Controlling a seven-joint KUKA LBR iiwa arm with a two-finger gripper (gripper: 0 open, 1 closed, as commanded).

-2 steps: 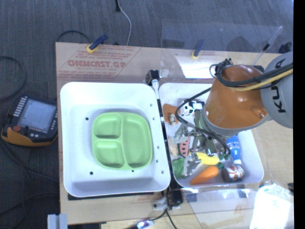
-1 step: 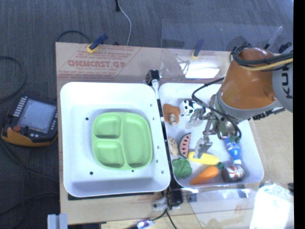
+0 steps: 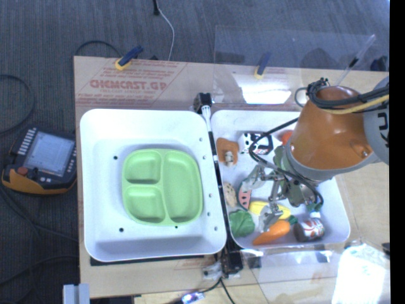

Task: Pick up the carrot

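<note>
Landmark: the green divided plate (image 3: 162,185) sits in the middle of the left white bin (image 3: 101,138); everything below is placed from it.

Carrot: the orange carrot (image 3: 273,232) lies in the right white bin (image 3: 338,201), well to the right of the plate and a little lower than its bottom edge, near that bin's front wall. It rests on the bin floor.

Carrot's neighbours: a green leafy toy (image 3: 240,221) lies between the plate and the carrot, touching or nearly touching the carrot's left end; a yellow piece (image 3: 264,209) sits just above it; a dark rounded item with red and white (image 3: 309,228) lies just beyond it, farther from the plate.

Gripper: the gripper (image 3: 273,215) hangs on the right of the plate, over the yellow piece and just above the carrot — its metal fingers (image 3: 273,202) point down toward it. Whether they are spread or closed cannot be told from this angle, and nothing is seen pinched between them.

Arm: the orange band (image 3: 329,132) stands farther right of the plate and higher up.

Other toys: a brown piece (image 3: 227,151) lies just right of the plate's upper corner.
</note>
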